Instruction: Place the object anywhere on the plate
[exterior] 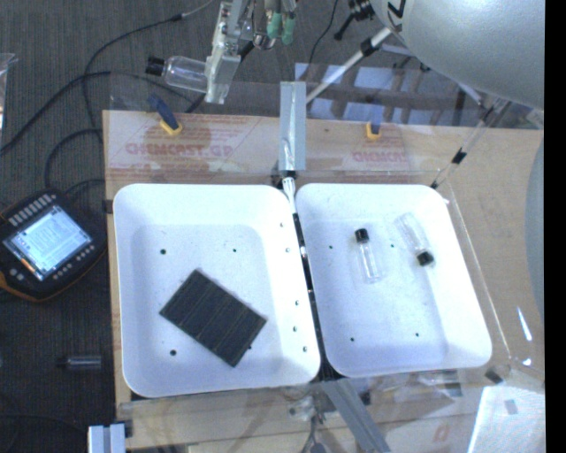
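A dark ribbed rectangular plate [213, 317] lies tilted on the floor of the left bin [141, 203]. Two clear vials with black caps rest in the right bin [460, 292]: one [367, 255] near the middle, the other [414, 239] to its right. My gripper [256, 26] hangs at the top edge of the view, beyond the back of the bench and far from both bins. A third clear vial [181, 71] with a black cap shows just left of the gripper's metal parts. Whether the gripper touches it is unclear.
The grey arm [478, 40] fills the top right corner. A metal post [292, 124] stands at the back between the bins. A teach pendant [49, 241] lies left of the bench. Yellow clamps [168, 124] sit on the back edge, and cables run behind.
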Controlling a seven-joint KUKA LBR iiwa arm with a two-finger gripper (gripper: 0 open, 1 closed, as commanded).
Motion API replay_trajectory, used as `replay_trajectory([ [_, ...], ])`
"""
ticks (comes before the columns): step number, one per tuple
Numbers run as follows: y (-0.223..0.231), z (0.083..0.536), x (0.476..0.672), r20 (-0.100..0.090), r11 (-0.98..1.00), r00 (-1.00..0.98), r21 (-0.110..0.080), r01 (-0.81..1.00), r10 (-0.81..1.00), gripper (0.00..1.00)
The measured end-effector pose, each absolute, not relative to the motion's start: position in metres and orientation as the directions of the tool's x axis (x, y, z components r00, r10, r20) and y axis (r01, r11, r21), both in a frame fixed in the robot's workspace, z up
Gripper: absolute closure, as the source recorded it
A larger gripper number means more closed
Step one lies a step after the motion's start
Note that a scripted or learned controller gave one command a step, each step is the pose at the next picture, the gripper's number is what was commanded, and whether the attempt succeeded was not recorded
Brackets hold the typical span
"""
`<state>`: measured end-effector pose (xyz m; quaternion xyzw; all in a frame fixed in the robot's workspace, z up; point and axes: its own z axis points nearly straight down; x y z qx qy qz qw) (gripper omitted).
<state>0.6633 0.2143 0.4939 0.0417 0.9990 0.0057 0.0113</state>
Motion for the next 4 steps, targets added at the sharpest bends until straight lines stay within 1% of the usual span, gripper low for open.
replay_trajectory([
  [4, 0.215, 0.533, 0.666, -0.037, 0.996, -0.996, 0.019, 0.085, 0.086, 1.0],
])
